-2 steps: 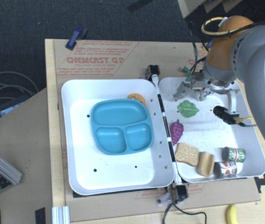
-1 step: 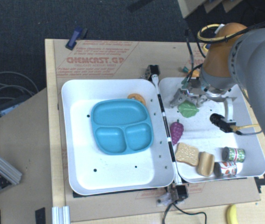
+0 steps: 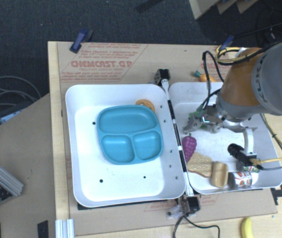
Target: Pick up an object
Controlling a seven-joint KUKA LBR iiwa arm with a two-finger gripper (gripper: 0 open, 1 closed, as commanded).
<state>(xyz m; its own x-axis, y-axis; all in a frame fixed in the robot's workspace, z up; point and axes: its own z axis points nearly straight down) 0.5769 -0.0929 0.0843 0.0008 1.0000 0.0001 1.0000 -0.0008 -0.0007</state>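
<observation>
Purple grape-like bunch (image 3: 189, 145) lies at the left side of the right bin (image 3: 215, 145), against the wall. It is near the gripper (image 3: 198, 122), which is above and to its right, not touching it. The gripper sits low over that bin's upper left part. Open or clenched: cannot tell, the tip is a blur of metal and wires.

Just below the bunch is one tan wedge (image 3: 198, 163), touching one tan cylinder (image 3: 219, 174). Right of that is one small can (image 3: 244, 178), label unreadable, top partly covered by robot hardware. That makes four loose things in this bin.

The left bin (image 3: 86, 152) holds one blue plate (image 3: 130, 133) with three compartments. One brown ring (image 3: 145, 103) sits at the plate's upper right, lower part hidden by the rim.

One yellow thing (image 3: 246, 227) is cut off at the bottom edge.
</observation>
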